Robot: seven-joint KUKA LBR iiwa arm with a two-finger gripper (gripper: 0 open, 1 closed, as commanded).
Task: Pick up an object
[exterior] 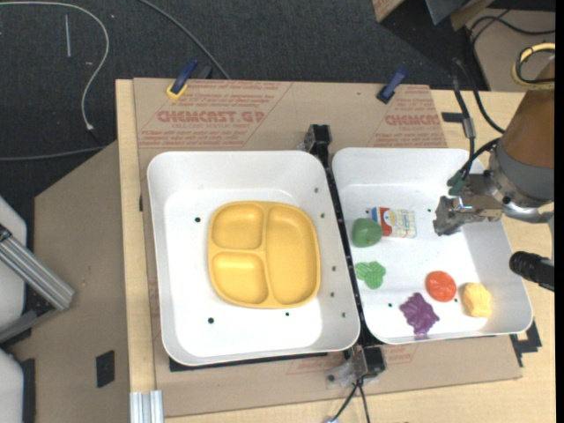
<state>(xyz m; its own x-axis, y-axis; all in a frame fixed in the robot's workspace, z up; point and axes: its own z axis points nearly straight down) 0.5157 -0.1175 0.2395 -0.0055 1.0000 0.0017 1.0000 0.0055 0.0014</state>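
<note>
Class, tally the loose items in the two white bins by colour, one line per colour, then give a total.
Yellow: 2, plate and a lump
Green: 2, ball and a leafy piece
Red-orange: 1
Purple: 1
White, labelled: 1
Total: 7

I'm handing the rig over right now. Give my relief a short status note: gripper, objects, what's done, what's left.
Gripper: over the right bin, upper right area; nothing visibly held, finger state unclear.
Right bin holds: small white packet, green ball, green leafy piece, purple grapes, red-orange ball, yellow piece.
Left bin: yellow divided plate.
Done: no pick yet.
Left: grasp and lift one object.
</note>
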